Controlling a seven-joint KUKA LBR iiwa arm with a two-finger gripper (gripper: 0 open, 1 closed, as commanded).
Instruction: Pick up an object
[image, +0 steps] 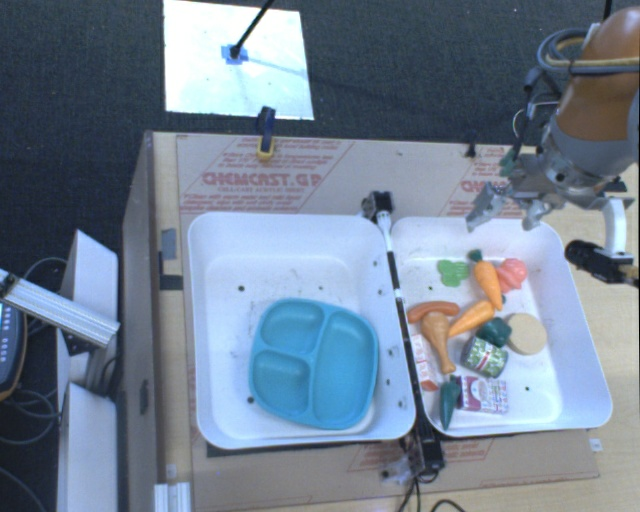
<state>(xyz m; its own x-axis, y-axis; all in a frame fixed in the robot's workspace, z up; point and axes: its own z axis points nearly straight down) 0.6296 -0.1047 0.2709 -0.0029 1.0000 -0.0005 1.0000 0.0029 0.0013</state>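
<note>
The gripper (510, 211) hangs over the back edge of the right bin (575, 300), and all the pickable stuff sits in a heap below it, toward the front. Closest, just under it, is a carrot (487, 281) lying at a slant with its green top pointing up at the gripper, a flat green leafy piece (452, 270) to its left and a pink lump (512, 272) touching its right side. Further down there's a second carrot (471, 319), a sausage (433, 310), a tan drumstick (438, 340), a green can (484, 356) tipped over, a beige round cookie-looking thing (526, 334), and a small printed carton (483, 395) lying flat farthest away.
</note>
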